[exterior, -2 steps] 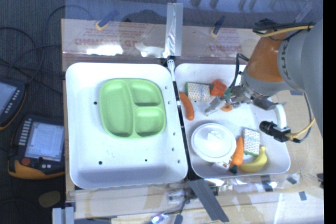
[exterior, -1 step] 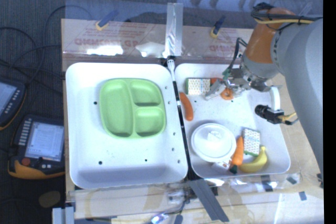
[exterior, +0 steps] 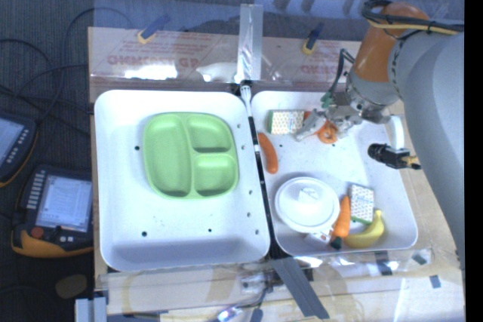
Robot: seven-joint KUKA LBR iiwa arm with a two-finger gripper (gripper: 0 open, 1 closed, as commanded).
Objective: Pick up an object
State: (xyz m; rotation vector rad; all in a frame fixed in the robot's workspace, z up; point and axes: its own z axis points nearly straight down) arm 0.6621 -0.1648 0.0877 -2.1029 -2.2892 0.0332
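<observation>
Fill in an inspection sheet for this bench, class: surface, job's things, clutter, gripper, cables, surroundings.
Surface: two shallow white bins; right bin crowded.
Job's things: small round orange object beneath the gripper; long orange sausage-shaped piece; yellow banana; orange carrot; round white bowl; two checkered sponges.
Clutter: green three-compartment tray in left bin.
Gripper: two-finger gripper low over the orange object.
Cables: black cables on floor, left.
Surroundings: handheld control pendant, grey carpet.

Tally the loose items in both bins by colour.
Green: 1, divided tray
White: 1, bowl
Orange: 3, sausage-shaped piece, carrot, small piece by the gripper
Yellow: 1, banana
Patterned: 2, sponges
Total: 8
</observation>
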